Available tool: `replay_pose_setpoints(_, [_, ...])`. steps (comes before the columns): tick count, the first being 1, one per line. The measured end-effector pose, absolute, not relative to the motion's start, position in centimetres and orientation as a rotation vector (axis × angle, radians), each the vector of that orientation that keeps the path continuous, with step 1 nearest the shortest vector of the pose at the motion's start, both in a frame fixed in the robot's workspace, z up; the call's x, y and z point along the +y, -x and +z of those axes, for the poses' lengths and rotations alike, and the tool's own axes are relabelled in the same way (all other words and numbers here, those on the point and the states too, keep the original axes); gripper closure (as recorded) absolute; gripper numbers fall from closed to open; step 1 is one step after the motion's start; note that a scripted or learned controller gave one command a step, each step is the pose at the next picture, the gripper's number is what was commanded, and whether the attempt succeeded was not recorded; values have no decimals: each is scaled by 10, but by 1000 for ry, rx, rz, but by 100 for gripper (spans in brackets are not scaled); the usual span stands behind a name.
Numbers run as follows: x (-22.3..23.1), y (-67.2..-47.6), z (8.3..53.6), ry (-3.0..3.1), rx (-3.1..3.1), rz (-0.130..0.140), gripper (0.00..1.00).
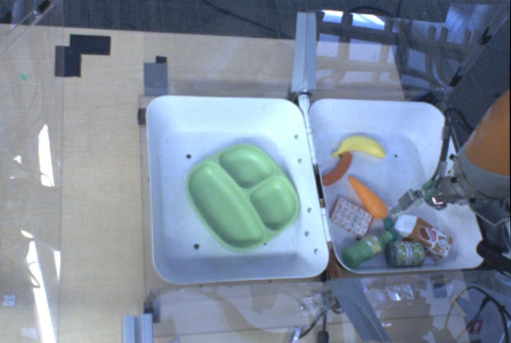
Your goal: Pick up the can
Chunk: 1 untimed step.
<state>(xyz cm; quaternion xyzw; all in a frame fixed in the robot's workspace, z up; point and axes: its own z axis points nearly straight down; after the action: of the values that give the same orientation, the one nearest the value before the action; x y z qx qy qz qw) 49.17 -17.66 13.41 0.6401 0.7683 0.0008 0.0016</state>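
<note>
The can [406,254] has a green label and lies on its side near the front edge of the right bin [415,120]. It rests between a green bottle [363,248] and a small orange-and-white carton [429,238]. My gripper [421,202] hangs over the right part of that bin, a little behind the carton and the can. It stands open with nothing between its fingers. The arm's orange band [489,150] shows at the right edge.
The right bin also holds a banana [359,147], a red sausage [336,169], a carrot [367,196] and a red-checked packet [351,217]. A green divided plate [242,195] lies in the left bin [172,134]. A metal divider [304,62] rises behind the bins.
</note>
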Motion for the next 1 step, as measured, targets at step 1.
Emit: replay_pose_setpoints(1, [-161,-488,111,-2352,2081,3,0])
